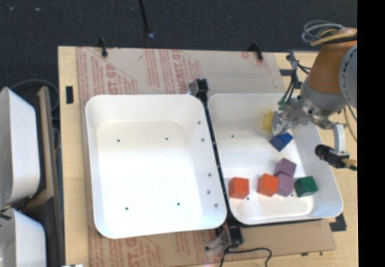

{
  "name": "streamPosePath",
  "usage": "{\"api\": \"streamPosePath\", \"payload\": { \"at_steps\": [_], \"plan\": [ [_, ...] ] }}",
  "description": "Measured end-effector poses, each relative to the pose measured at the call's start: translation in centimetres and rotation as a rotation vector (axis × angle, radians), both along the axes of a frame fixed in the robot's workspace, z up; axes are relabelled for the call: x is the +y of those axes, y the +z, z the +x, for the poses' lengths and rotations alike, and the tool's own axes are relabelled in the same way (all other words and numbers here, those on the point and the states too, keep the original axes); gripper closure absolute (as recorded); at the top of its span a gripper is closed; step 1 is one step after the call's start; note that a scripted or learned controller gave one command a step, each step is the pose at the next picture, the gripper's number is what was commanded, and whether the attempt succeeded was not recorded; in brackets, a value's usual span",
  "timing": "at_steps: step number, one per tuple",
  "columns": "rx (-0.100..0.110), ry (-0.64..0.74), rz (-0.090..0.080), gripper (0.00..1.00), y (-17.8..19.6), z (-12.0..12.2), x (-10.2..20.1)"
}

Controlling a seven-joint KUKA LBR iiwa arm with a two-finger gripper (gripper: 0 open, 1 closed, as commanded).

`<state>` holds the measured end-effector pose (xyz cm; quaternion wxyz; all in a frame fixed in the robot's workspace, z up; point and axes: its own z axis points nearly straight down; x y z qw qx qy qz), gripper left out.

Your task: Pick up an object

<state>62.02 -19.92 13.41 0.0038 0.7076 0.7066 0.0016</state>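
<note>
My gripper [281, 120] is over the far part of the right bin [252, 214], low above its floor. A yellow block [267, 120] lies just left of the gripper, partly hidden by it. Right below the gripper in the view is a blue cube [281, 141], tilted on a corner. Whether it touches the gripper I cannot tell. Along the near side of the bin lie two orange cubes [239, 187] [268, 184], two purple blocks [285, 168] [285, 185] and a green cube [305, 186].
The left bin [96, 139] stands beside the right one, with a black divider rail [210, 139] between them. The grey arm with its orange band [328, 70] comes in from the right over the bin's far corner. Cables hang by the wrist.
</note>
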Motion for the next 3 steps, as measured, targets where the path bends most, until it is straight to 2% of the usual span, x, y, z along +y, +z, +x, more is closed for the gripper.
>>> {"api": "streamPosePath", "payload": {
  "at_steps": [1, 3],
  "plan": [
    [0.001, 0.0, 0.0, 0.0, -0.1, 0.0, 0.0],
    [0.0, 0.001, 0.0, 0.0, -1.8, -1.3, 0.3]
  ]
}}
